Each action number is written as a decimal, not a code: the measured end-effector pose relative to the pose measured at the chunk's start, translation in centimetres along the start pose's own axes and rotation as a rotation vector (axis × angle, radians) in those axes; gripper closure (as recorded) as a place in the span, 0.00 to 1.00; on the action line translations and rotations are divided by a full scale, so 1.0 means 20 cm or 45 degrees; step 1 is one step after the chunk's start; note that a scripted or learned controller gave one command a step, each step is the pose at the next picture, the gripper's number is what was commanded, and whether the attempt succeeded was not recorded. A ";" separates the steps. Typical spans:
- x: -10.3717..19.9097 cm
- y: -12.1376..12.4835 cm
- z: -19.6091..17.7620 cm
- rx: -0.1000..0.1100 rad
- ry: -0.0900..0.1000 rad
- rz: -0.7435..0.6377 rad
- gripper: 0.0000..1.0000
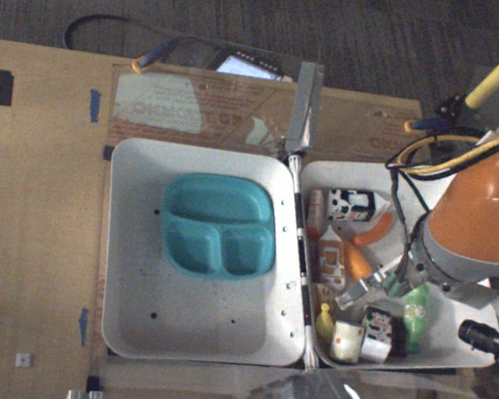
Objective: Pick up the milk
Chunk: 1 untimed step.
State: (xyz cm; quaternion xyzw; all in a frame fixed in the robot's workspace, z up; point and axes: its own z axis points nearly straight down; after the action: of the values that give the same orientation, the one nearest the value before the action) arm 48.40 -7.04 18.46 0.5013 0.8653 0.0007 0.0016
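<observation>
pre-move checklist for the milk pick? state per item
1. Milk carton located: ok, black-and-white cow-patterned carton lying near the back of the right bin.
2. Gripper over the milk: not ok, it sits nearer the bin's middle, above the orange carton and carrot.
3. Milk between the fingers: not ok, the carton lies apart from the gripper.
4. Finger opening: cannot tell, too blurred.
5. Clutter beside the milk: not ok, a reddish bottle lies along its left side and the carrot is close on its right.
6. Left bin contents: ok, the teal divided tray sits well away from the pick.
</observation>
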 end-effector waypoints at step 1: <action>-0.16 -0.08 0.41 -0.021 -0.013 0.104 0.00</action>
State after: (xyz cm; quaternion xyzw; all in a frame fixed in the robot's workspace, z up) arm 48.68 -10.67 10.18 0.5360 0.8441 0.0052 0.0102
